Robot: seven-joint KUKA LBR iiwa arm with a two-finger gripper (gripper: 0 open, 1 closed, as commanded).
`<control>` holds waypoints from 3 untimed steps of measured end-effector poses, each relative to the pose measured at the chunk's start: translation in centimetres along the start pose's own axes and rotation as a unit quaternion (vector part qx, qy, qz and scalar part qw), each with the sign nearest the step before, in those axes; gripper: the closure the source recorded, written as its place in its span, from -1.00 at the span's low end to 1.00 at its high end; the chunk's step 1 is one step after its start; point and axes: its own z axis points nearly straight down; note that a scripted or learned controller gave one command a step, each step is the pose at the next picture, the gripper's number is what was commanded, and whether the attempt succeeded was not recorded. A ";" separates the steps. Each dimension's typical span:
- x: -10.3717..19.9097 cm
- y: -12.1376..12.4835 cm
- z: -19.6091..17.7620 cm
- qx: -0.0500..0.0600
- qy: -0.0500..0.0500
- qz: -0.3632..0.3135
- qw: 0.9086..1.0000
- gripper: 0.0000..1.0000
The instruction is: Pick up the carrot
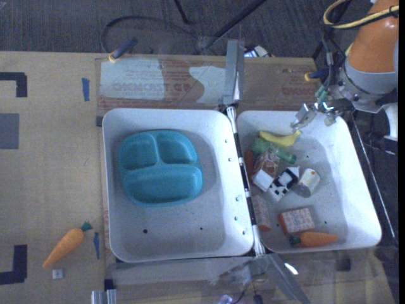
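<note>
The gripper [308, 114] hangs over the right bin's [354, 170] upper edge, fingers spread with nothing between them. One carrot [318, 238] lies at that bin's lower edge; no writing on any item can be read.

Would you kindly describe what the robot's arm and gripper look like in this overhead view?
The arm is a rounded body with a broad orange band above a pale grey wrist section. A yellow cable loops beside it, along with thinner dark cables. The gripper is a small metallic grey piece, with green and orange fittings by the wrist.
</note>
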 end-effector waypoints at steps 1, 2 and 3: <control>-5.2 -5.8 -5.3 -0.001 0.000 -0.269 0.963 -1.00; -8.5 -1.9 -13.6 -0.003 -0.001 -0.373 0.928 -1.00; -5.3 -0.2 -18.9 -0.003 -0.002 -0.546 0.838 -1.00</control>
